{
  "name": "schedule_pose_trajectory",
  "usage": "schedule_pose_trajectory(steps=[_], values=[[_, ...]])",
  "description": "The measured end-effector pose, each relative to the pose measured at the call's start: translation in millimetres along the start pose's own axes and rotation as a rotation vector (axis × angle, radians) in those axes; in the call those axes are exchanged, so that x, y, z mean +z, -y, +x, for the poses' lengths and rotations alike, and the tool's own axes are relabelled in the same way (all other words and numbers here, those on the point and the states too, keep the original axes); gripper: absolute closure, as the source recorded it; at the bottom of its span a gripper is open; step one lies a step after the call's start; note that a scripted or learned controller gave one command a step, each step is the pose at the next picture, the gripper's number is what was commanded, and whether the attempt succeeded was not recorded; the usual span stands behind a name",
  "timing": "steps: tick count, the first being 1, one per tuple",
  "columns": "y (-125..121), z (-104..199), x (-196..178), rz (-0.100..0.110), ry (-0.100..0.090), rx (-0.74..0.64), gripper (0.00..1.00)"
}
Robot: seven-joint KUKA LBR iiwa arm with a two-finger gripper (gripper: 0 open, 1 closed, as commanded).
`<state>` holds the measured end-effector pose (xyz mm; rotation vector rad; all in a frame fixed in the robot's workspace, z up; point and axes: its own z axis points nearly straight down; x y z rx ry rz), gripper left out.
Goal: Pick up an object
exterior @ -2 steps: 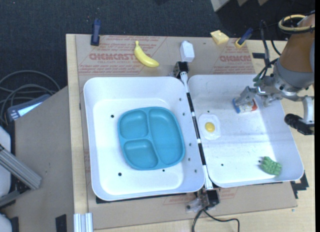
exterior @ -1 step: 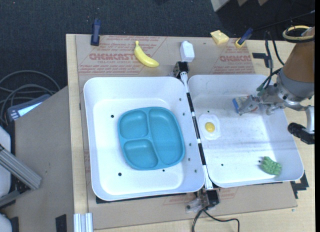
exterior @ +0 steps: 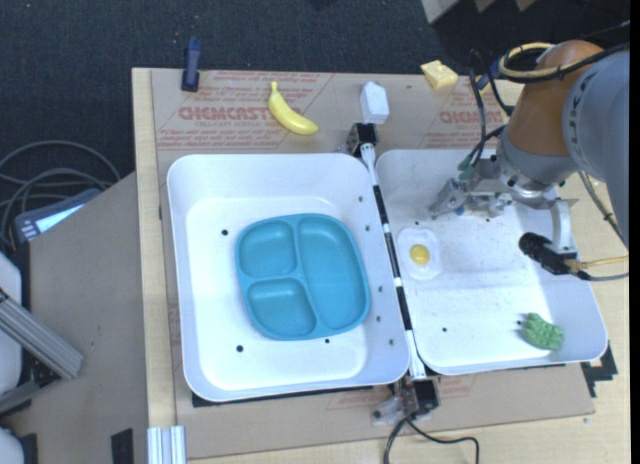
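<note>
The pick is not yet done. The gripper (exterior: 452,200) hangs low over the far part of the right bin (exterior: 480,352), and nothing can be seen in its hold. Whether it is released or clenched cannot be told from this slant.

The likeliest thing to take is the toy fried egg (exterior: 419,254), judging by how close it is. It lies flat on the bin floor near the gripper, a little toward the camera and toward the bin's left wall, apart from the tool. It is a small white disc with a yellow yolk in the middle, thin and low, so it probably offers little edge to pinch.

A knobbly green toy (exterior: 540,332) lies farther from the gripper, toward the near right corner of the same bin.

What is left is reaching, closing and lifting.
</note>
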<state>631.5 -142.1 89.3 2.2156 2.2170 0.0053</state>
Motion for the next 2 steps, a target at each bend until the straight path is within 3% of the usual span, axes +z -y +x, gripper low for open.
schedule_pose_trajectory(steps=[1, 2], values=[[-38, -19, 0, -0.002, 0.001, -0.001, 0.00], [-39, -20, -12, -0.007, 0.005, -0.002, 1.00]])
